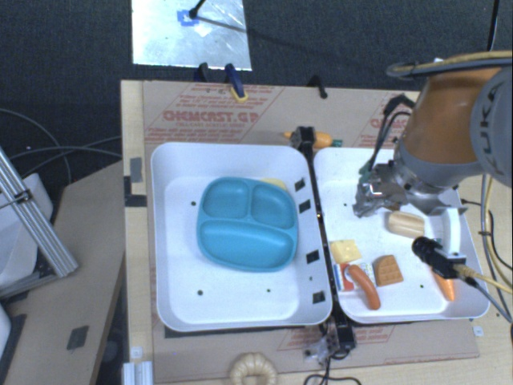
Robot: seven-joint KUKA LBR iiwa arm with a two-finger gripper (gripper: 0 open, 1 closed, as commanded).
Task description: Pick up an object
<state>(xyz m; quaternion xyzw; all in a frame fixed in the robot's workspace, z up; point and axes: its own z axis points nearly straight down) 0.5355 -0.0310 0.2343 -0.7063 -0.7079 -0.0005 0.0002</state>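
Robot arm lowered over the right bin (345,163) of toy food, nothing lifted yet.

The gripper (367,199) hangs low over bare bin floor; whether it is apart or together, I cannot tell. A pale bread roll (405,223) lies just beside it, likely the target. Cheese (346,251), a cracker (389,270), a sausage (365,287) and a carrot (446,285) crowd the front. A blue divided plate (247,223) sits in the left bin (172,215).

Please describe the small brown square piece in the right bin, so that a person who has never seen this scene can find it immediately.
Look at the right bin, the one without the blue divided plate. Near its front edge lies a brown square cracker, to the right of the red sausage and the yellow cheese-like piece. It is the only flat brown square there; its neighbours are long or yellow.
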